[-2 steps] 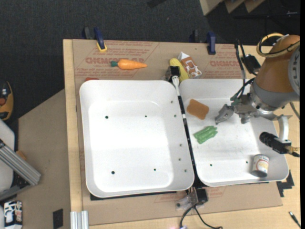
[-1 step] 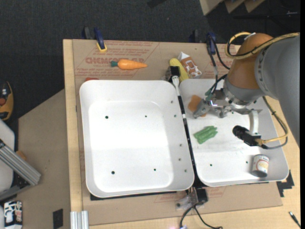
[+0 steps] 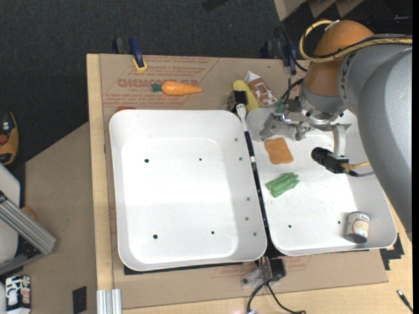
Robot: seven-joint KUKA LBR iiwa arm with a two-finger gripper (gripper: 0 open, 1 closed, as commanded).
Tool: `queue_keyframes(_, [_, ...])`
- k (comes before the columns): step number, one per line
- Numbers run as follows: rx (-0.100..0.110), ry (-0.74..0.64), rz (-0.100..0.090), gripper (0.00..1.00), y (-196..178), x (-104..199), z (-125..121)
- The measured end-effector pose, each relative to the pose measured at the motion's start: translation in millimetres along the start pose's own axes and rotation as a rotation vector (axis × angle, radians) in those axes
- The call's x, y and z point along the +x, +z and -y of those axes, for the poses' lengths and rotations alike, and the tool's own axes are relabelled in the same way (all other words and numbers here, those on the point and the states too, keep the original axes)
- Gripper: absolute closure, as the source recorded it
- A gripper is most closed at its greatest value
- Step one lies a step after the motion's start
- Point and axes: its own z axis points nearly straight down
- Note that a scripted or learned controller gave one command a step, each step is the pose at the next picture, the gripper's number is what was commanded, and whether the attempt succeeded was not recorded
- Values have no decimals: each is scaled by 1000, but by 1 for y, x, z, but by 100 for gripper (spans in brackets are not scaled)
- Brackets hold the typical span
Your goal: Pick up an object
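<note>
Gripper [image 3: 289, 121] state: can't tell. Its tip reads as a small cluster of metal parts seen from above, too muddled to resolve. Arm [image 3: 386, 97] is cut off by the right edge, and its grey bulk covers the far right corner of the right bin [image 3: 314, 234]. Small can [image 3: 358, 226] stands near that bin's front right corner, label unreadable. Items behind the bins are bunched together: yellow piece [image 3: 243, 89], brown-and-white packet [image 3: 261, 90], black-and-white item [image 3: 239, 103]. Can't identify the last two.

Arm reaches in from the right, orange band [image 3: 330, 51] above, wrist angled down and left over the back of the right bin. Gripper sits just behind the tan flat piece [image 3: 279, 151]; contact unclear. Green piece [image 3: 282, 184] lies further forward, apart from it, near the bin's left wall. All three bin items rest on the bin floor.

Left bin [image 3: 131, 175] abuts the right one. Both sit on a printed cardboard sheet [image 3: 209, 70] on a wood bench [image 3: 72, 201]. Toy carrot [image 3: 177, 89] lies on the cardboard behind the left bin. Blue clamps [image 3: 138, 54] at the back edge. Dark carpet [image 3: 65, 18] beyond.
</note>
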Motion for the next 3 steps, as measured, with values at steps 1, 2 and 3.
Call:
queue_keyframes(1, [6,6,1,0,0,-32,8])
queue_keyframes(2, [4,0,0,0,0,-5,2])
queue_keyframes(3, [6,2,-1,0,0,2,2])
